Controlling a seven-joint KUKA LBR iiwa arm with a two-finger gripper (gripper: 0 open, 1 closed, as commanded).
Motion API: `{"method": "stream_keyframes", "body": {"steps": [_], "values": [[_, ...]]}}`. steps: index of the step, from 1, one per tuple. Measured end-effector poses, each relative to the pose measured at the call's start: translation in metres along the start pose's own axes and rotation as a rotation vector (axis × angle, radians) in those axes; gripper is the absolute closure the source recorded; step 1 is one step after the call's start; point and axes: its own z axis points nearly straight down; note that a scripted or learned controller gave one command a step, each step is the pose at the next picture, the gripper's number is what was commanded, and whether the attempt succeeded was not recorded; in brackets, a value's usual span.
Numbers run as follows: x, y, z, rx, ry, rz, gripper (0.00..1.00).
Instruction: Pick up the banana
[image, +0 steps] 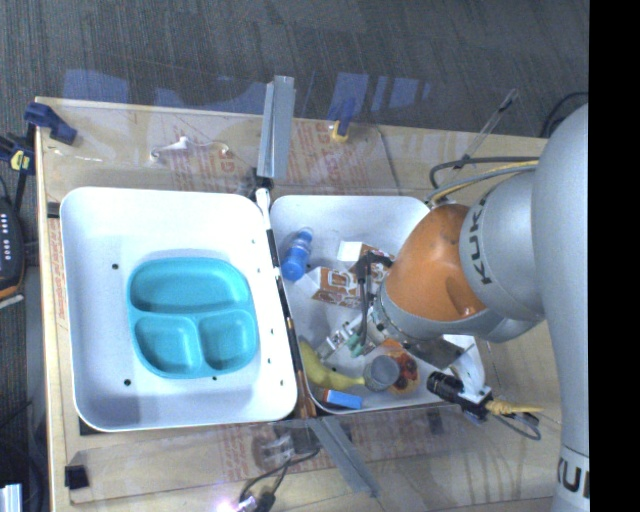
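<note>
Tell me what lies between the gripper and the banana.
In the camera view, the gripper hangs just above the banana in the right bin. Between them shows a short stretch of bare white bin floor, with nothing else on it.

Bins (90, 230) glossy white plastic; tray (192, 315) smooth turquoise plastic; bench (150, 130) bare wood; banana (325, 370) matt yellow.

The grey KUKA arm (535, 240) reached in from the right, orange band angled downward, with the gripper (345, 340) low and its fingers slightly parted.
</note>
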Motion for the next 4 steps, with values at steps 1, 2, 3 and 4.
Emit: {"method": "stream_keyframes", "body": {"steps": [1,2,3,4], "values": [[-0.007,-0.003,0.001,-0.003,0.015,-0.002,0.00],[0.001,0.000,0.000,0.003,-0.002,0.017,0.00],[-0.002,-0.003,0.001,0.003,0.011,0.064,0.00],[0.004,0.000,0.000,0.006,-0.005,0.058,0.00]]}}
